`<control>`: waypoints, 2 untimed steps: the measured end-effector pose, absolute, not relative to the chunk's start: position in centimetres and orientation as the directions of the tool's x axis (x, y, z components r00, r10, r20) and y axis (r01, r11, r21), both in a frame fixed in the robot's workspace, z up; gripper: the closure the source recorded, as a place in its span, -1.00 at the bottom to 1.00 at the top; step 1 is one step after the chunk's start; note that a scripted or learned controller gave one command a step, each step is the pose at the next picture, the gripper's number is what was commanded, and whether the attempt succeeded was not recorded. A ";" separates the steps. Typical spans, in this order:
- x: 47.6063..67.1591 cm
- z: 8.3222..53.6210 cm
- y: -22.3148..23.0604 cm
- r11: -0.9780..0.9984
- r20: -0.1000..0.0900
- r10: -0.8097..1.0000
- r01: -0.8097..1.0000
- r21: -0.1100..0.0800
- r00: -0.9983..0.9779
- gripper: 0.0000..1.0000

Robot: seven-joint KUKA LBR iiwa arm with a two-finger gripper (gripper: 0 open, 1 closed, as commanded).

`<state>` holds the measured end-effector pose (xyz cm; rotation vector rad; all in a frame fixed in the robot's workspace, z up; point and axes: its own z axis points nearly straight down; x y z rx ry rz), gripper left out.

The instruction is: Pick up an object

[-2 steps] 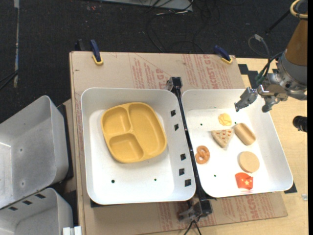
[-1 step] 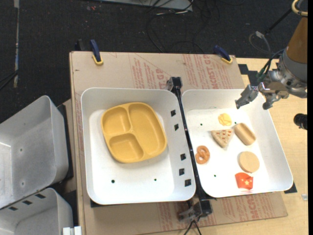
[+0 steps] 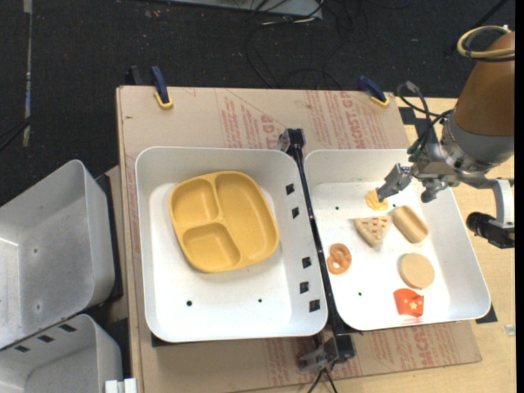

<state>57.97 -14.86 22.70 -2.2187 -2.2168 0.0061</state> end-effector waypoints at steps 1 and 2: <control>57.6 17.5 -15.8 -0.002 0.000 1.000 1.000 -0.005 0.002 -1.00; 57.1 13.0 -16.1 -0.002 0.001 1.000 1.000 -0.005 0.002 -1.00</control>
